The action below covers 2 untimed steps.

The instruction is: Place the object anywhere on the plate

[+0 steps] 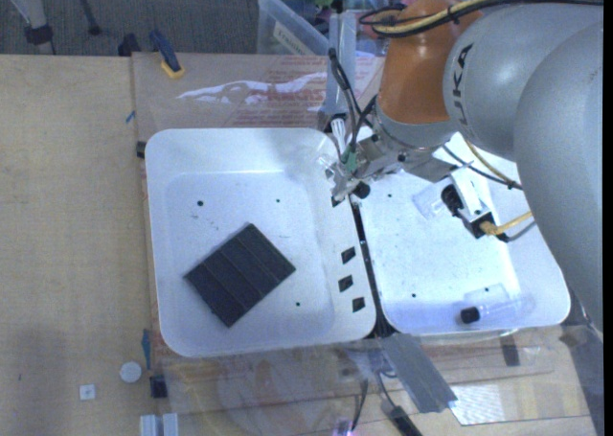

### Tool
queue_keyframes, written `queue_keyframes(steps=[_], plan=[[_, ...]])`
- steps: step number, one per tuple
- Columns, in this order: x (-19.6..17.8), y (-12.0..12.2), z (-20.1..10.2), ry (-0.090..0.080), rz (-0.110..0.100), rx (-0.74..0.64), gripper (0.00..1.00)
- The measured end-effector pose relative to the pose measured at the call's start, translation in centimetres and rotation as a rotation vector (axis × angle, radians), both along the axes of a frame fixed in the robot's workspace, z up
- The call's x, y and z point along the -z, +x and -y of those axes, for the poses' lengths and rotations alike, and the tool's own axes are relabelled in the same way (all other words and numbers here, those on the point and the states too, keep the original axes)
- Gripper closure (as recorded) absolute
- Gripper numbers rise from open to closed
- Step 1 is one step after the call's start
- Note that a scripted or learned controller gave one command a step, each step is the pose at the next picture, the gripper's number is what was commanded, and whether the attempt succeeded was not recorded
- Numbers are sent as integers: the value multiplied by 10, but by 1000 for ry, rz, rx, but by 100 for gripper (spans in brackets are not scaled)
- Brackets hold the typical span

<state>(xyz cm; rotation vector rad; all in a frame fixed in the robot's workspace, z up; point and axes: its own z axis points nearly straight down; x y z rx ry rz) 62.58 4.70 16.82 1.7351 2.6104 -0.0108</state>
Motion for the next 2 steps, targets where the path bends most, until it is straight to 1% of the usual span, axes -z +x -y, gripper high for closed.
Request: queue_keyframes(steps=[1, 2], plan=[[-18, 42, -41, 8, 2, -603, 100], [-150, 22, -121, 7, 2, -957, 100]])
